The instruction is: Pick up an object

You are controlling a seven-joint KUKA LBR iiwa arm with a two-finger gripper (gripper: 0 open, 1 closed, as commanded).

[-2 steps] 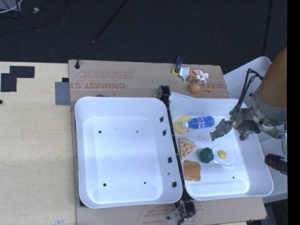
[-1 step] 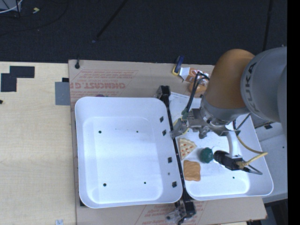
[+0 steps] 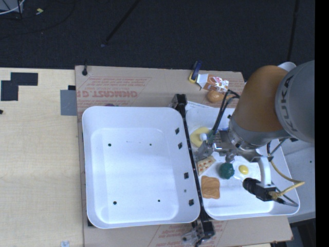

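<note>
Setting: We look down at a slant on a pale wooden counter (image 3: 36,153) carrying a sheet of brown cardboard (image 3: 154,84), on which two shallow white plastic bins sit side by side.
Left bin: The large white bin on the left (image 3: 92,210) has only small dark dots on its floor.
Right bin: The white bin on the right (image 3: 241,212) holds all the small things, so we judge this is where a pick must happen.
Arm: The grey arm with its orange band (image 3: 259,104) reaches in from the right and hangs over the right bin, covering much of it.
Claw: The metal claw (image 3: 215,147) sits low over the bin's left part, near the divider. We cannot tell how it is set, because cables and the wrist crowd it, and we see nothing held in it.
Nearby things: A pale yellow ring-shaped toy (image 3: 199,136) lies just left of the claw. A tan cracker-like piece (image 3: 205,163) lies just below it.
Other candidates: A dark green round ball (image 3: 226,170), a small yellow round piece (image 3: 243,170) and an orange-brown flat slab (image 3: 210,187) lie further down the bin.
Judgement: The claw seems aimed at the yellow ring or the cracker; nothing is lifted yet.
</note>
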